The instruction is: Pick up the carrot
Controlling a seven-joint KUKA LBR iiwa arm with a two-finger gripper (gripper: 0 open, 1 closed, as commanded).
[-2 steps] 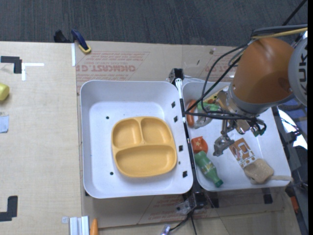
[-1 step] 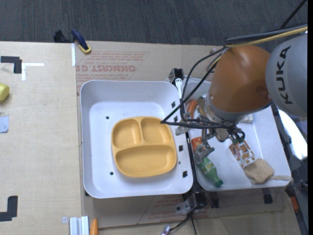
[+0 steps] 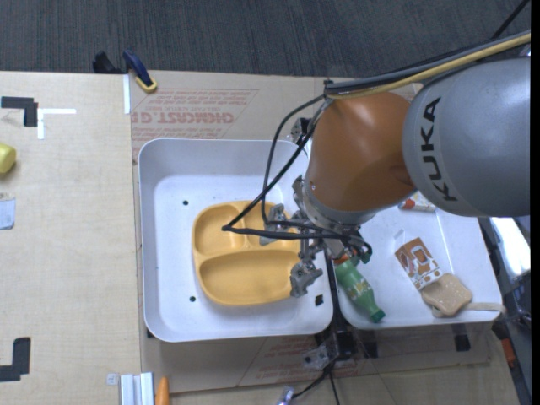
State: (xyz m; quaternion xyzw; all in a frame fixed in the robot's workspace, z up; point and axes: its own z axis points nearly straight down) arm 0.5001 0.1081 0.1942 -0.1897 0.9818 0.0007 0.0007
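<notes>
You have no carrot in hand yet: the gripper [image 3: 302,270] hangs mid-frame over the yellow tray [image 3: 240,264]; its grip state I cannot tell.

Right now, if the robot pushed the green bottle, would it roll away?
Probably. The green bottle lies on its side in the right bin, so a push against its side would likely make it roll. It looks like smooth plastic, so it may be light and a bit slippery to grab. The bin's left wall is close by and might stop it that way.
</notes>
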